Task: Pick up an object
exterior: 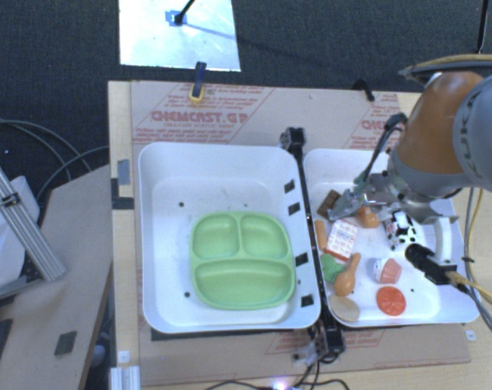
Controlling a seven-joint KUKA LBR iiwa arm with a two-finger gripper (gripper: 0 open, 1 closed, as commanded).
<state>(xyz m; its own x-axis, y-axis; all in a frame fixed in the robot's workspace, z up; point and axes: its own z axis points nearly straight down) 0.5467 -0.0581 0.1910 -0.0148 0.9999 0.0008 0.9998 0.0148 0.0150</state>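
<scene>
Camera view: the arm (453, 128) reaches in from the right, over the right bin (453, 299), and its fingers (343, 208) point left and down near that bin's left wall. The fingers appear close together, with a grey tip showing, but whether they grip anything cannot be told. Just right of the fingers lies an orange piece (367, 216), touching or nearly so. Just below them sits a white packet (341, 238) with red print, and below that a green piece (333, 267) and an orange carrot-shaped toy (348, 273). Farther below lies a tan disc (344, 308). Down and to the right are a small white-and-red block (388, 270) and a red round toy (391, 301). To the right sits a black-and-white toy (402, 230). Well to the left of the fingers, the left bin (164, 169) on the worktop (229, 108) holds a green divided plate (242, 260).
</scene>
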